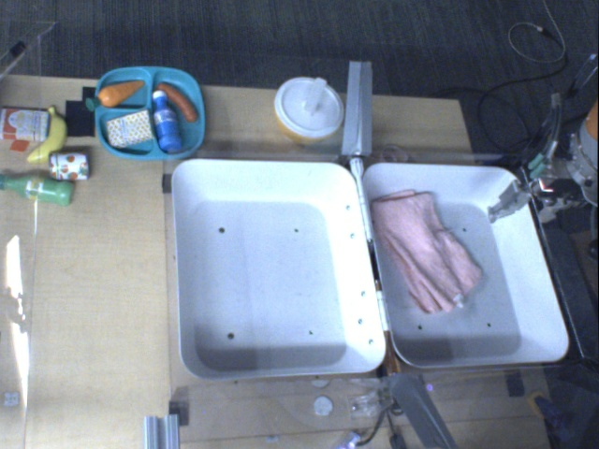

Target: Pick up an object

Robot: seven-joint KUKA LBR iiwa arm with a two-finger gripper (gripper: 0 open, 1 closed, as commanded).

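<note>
The left bin [271, 269] lies open across its whole floor, so a gripper could come down anywhere inside its walls. In the right bin [524, 335] a crumpled pink cloth [426, 248] covers the left and middle part, leaving bare floor along the right side and near edge. A metal divider [357, 110] stands between the bins at the back, with a white lidded cup [309, 108] just beside it on the surface [94, 297]

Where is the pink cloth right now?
The pink cloth lies crumpled in the right white bin, on that bin's left half beside the divider between the two bins, with the gripper off to its right.
</note>
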